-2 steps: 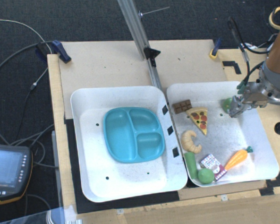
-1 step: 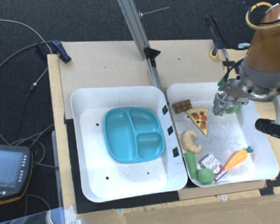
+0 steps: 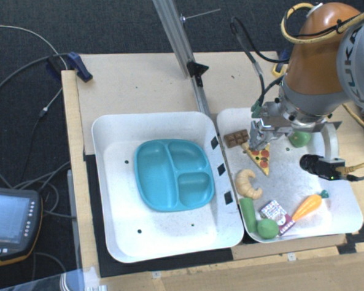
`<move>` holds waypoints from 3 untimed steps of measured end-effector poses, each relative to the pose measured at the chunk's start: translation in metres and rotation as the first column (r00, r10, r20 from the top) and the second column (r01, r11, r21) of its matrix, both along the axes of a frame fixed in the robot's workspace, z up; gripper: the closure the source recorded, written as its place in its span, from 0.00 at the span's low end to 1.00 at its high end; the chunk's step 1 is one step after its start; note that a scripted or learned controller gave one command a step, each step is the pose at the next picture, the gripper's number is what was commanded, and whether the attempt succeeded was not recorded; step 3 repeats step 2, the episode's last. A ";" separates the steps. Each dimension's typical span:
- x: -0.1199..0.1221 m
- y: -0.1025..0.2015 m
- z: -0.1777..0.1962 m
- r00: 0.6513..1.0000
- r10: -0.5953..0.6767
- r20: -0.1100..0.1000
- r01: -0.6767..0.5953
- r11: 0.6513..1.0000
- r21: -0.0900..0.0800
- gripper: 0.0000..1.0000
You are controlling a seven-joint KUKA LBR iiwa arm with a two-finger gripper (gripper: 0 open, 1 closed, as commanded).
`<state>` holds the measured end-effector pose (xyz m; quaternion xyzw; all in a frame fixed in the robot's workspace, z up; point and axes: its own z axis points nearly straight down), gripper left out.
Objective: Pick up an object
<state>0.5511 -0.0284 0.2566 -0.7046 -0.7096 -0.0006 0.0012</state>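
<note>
Bench [image 3: 141, 76] of pale board carries two shallow white bins side by side. The left bin [image 3: 113, 177] holds one thing, a turquoise divided plate [image 3: 173, 173] with three compartments, lying flat near its middle. The right bin [image 3: 346, 215] holds the small toy foods. The arm [image 3: 317, 47], grey with an orange band, reaches in from the right and hangs over the upper part of this bin; its gripper [image 3: 261, 134] points down just above a pizza slice [image 3: 259, 157], and whether its jaws are apart or together cannot be told from this angle, nor is anything seen between them. A brown chocolate bar [image 3: 235, 138] lies just left of the gripper by the bin's upper left wall. A green round fruit [image 3: 299, 138] sits partly under the wrist. Below the pizza slice rests a croissant [image 3: 247, 183], and under it a green cucumber [image 3: 247, 213] along the left wall. An orange carrot [image 3: 309, 206] lies to the lower right. A small purple packet [image 3: 276, 213] sits between cucumber and carrot, touching a green lime [image 3: 267, 228] at the bin's lower edge.
</note>
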 end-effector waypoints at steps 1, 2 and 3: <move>0.013 0.042 -0.011 1.000 -0.003 0.002 0.003 1.000 -0.002 1.00; 0.016 0.095 -0.029 1.000 -0.001 -0.003 0.001 1.000 0.000 1.00; 0.016 0.095 -0.029 1.000 -0.001 -0.003 0.001 1.000 0.000 1.00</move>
